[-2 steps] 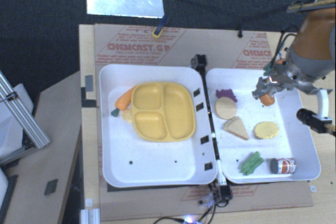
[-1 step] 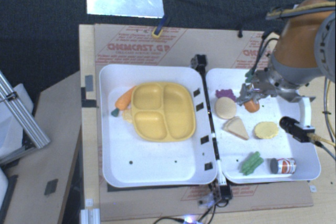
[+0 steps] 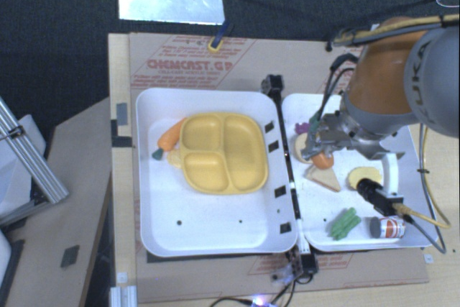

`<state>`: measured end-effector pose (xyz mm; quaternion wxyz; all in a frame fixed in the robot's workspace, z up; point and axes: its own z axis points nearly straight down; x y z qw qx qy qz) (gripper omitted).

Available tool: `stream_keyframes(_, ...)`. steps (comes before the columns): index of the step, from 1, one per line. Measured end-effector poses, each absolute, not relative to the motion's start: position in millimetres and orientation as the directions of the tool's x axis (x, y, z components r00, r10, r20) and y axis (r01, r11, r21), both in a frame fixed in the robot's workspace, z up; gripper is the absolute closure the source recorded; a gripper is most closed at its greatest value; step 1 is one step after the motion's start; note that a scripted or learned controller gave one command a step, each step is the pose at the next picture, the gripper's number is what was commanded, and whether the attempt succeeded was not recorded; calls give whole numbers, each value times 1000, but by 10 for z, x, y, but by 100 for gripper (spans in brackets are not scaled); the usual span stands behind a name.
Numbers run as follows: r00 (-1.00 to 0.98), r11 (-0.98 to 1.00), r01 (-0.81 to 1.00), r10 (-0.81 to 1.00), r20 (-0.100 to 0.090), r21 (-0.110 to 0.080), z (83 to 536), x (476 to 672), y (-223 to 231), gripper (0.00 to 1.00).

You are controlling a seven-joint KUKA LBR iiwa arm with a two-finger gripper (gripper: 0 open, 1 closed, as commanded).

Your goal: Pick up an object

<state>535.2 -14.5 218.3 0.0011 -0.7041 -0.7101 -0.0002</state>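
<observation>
We see the desk [image 3: 86, 154], a pale wooden top, carrying a brown cardboard sheet [image 3: 190, 61] printed with red lettering. On that sheet we find the two white bins side by side, the left bin [image 3: 154, 226] touching the right bin [image 3: 410, 147].

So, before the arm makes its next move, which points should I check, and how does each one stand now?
1. Gripper is over the right bin: ok.
2. An object lies near the gripper: ok, an orange piece lies just beside it.
3. Fingers open or shut: cannot tell.
4. Something already held between the fingers: cannot tell.
5. Neighbours crowd the orange piece: not ok, the sandwich wedge lies right against it.
6. Other objects lie apart from the gripper: ok, green piece and can are near the front edge.
</observation>
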Motion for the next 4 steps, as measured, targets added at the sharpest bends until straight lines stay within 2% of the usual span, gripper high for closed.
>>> stream_keyframes(2,-6,6,1000,1000,1,0,2150,4971,494,100)
stream_keyframes(3,-4,4,1000,1000,1,1,2196,5046,472,100)
stream_keyframes(4,-2,2,1000,1000,1,2,2342,4930,457,100)
